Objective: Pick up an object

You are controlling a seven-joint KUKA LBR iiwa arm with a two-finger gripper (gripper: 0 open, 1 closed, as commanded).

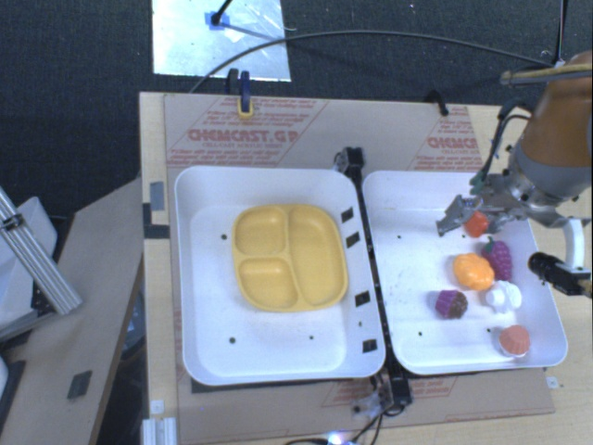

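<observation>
A: Gripper (pixel 471 219) position?
B: Low over the right bin (pixel 408 248), upper part. A small orange-red piece (pixel 476 223) sits at the fingers; whether they pinch it, cannot tell.
A: Other items?
B: Orange fruit (pixel 473 271) touching purple grapes (pixel 500 259); dark purple piece (pixel 451 303), white piece (pixel 504 296), peach (pixel 513 340) nearby. Yellow tray (pixel 287 256) lies in the left bin (pixel 204 276).
</observation>
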